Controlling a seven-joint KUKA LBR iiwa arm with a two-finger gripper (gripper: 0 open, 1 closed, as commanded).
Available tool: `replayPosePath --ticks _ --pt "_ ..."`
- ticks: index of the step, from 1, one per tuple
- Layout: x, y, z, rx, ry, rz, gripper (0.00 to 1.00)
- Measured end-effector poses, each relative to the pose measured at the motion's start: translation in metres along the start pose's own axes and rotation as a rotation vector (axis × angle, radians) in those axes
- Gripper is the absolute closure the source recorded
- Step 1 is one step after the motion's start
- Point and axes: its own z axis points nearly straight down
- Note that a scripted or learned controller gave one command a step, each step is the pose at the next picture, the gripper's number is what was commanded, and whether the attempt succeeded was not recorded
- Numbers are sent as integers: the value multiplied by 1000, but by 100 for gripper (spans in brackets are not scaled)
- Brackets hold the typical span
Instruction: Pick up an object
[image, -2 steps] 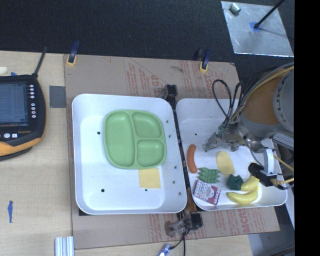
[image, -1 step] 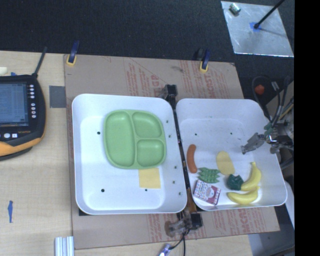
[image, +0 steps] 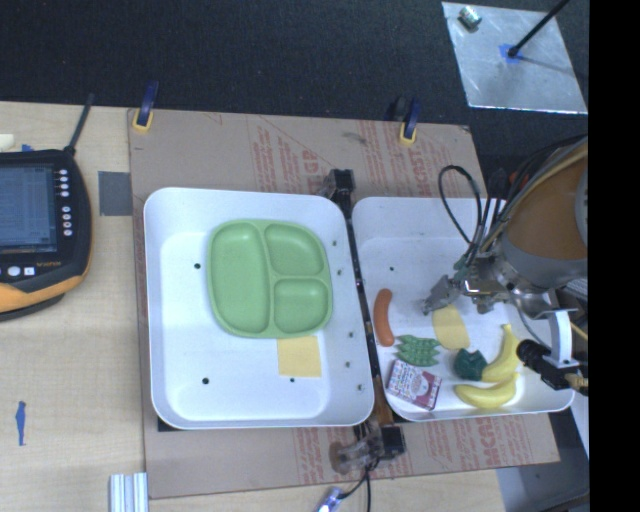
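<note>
My gripper (image: 450, 295) hangs low over the right bin (image: 420, 225), at the upper edge of a pale yellow cheese block (image: 451, 328); whether it touches the block I cannot tell. Around that block lie an orange-red sausage (image: 383, 315), a green pea pod (image: 418, 348), a dark green broccoli piece (image: 469, 364), a yellow banana (image: 497, 381) and a small red and white packet (image: 412, 385). In the left bin (image: 170, 300) sit a green divided plate (image: 268, 277) and a flat yellow cheese slice (image: 299, 356).
The grey arm with its orange band (image: 545, 220) and its cables covers the right bin's right side. A teach pendant (image: 35, 230) lies at the far left of the bench. Clamps (image: 343, 185) sit where the two bins meet.
</note>
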Motion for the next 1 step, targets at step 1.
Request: replayPosePath --ticks 1 --pt "-7 -10 38 -1 -1 0 0"
